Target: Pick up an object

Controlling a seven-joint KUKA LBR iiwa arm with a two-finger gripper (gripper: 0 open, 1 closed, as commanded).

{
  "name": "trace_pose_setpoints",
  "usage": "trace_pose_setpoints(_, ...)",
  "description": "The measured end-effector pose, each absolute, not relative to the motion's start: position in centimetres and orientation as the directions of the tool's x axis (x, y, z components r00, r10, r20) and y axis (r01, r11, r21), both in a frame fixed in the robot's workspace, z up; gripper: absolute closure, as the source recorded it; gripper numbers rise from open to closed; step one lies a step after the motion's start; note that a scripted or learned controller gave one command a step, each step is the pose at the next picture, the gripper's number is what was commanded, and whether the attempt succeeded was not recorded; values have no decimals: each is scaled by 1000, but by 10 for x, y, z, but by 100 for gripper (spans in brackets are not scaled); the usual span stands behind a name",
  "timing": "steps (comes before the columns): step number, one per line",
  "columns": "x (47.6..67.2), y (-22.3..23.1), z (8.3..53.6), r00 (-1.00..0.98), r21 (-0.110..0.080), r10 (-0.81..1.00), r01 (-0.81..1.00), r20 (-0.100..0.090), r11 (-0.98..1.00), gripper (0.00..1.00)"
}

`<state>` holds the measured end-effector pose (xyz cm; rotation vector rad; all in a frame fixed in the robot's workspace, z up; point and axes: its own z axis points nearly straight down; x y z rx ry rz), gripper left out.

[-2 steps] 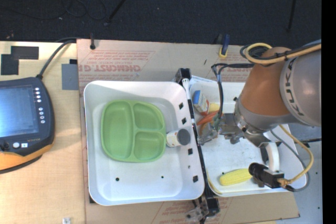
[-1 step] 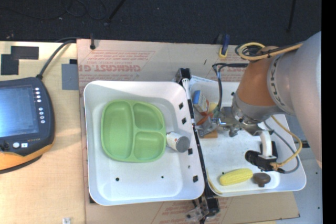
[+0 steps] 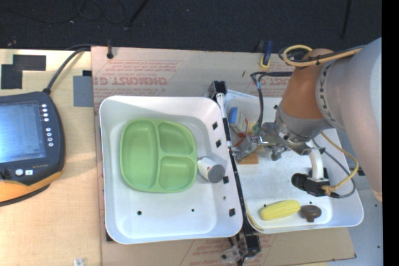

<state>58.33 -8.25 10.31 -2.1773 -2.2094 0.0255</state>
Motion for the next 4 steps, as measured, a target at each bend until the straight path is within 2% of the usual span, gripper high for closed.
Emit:
trace_pose_setpoints(1,588,-84,102,-22,-57,1000,998,22,23,0)
trace_pose_setpoints(2,612,-88,97,-51,-142,998,988,47,57,0)
trace_pose_setpoints(3,620,-93,94,-54,-171,996,983,69,65,0)
trace_pose_setpoints(4,612,-91,96,-50,-137,997,989,55,57,0)
